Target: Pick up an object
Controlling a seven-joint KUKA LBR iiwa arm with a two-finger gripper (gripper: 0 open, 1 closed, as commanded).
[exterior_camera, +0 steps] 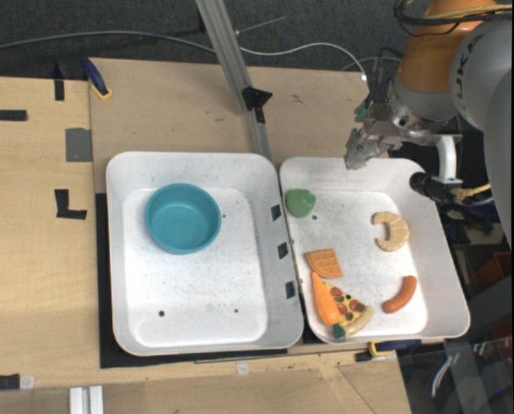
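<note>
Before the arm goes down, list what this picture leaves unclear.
- Gripper: small and blurred over the right bin's far rim; whether it holds anything cannot be told.
- Carrot: its lower end is covered by the pizza slice lying against it.
- Arm: cut off by the picture's top and right edges.
- Bowl: its outer wall is hidden by the downward viewing angle.

one fixed camera is looking down from above the bench (33, 231) at a slant, taking in both white bins, the left bin (188, 317) and the right bin (429, 231), from fairly far back, it seems; the arm (464, 59) is entering from the right
</note>
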